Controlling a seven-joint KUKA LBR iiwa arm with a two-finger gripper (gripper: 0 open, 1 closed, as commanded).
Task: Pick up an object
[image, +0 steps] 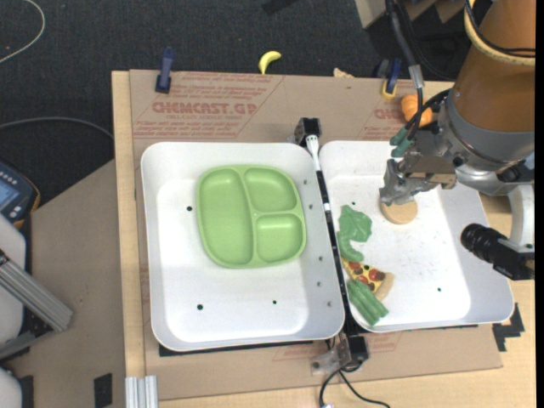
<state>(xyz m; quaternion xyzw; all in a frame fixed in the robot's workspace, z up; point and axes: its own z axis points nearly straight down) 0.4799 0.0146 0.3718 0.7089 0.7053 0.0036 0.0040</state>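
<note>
Hard to tell whether the jaws [399, 195] stand apart or together — seen from above as one grey block, pressed down over a round tan disc [401, 212] and covering its upper edge. Partly hidden too: a small orange thing [410, 106] behind the cables, beyond the right bin's [442, 300] far rim. Tan disc flat and pale, like a cookie or a slice of bread, lying in the upper middle of the right bin. Along that bin's left wall, a green leafy piece [354, 228], a pizza slice [371, 278] and another green piece [367, 303] overhanging the near rim. In the left bin [170, 228], a green divided plate [252, 215], near the centre. Arm [501, 75] reaching in from the right, orange band uppermost, wrist pointed down — cut off by the top edge. Yellow banana [269, 59] lying beyond the surface [212, 100].
</note>
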